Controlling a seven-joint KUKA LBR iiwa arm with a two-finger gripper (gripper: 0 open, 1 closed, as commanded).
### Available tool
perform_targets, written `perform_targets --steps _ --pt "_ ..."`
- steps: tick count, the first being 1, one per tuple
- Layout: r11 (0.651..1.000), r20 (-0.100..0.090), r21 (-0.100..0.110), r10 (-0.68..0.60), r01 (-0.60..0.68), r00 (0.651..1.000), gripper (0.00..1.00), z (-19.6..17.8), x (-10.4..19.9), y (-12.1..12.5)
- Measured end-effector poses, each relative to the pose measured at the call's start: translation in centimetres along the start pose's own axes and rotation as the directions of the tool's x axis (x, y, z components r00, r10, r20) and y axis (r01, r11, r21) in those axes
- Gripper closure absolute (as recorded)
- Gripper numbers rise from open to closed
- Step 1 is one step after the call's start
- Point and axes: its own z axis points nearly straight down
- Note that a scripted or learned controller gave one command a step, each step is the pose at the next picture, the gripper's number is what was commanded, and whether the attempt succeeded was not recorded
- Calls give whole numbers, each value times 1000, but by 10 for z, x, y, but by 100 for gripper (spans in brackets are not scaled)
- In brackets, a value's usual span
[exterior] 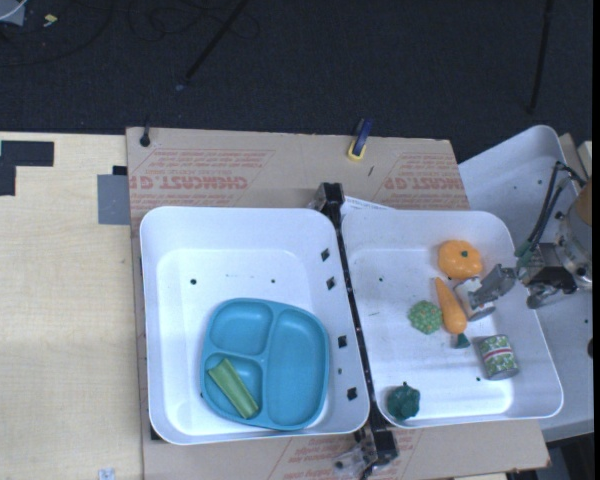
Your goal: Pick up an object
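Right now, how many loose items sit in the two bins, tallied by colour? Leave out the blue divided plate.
Orange: 2, the round orange fruit and the carrot
Green: 3, the broccoli, the dark green piece and the light green piece on the plate
Green-labelled can: 1
Total: 6

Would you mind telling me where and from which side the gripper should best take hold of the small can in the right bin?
The can seems to lie on its side, apart from the carrot, so I would come straight down and close across its round middle. The bin wall is near, which probably rules out a sideways approach.
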Motion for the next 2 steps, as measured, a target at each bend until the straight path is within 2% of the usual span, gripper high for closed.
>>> perform_targets --steps 1,2 --pt "1000 3 -12 -2 2 1000 0 -6 0 2" --pt "1000 1 -8 -4 4 1000 0 47 7 12"
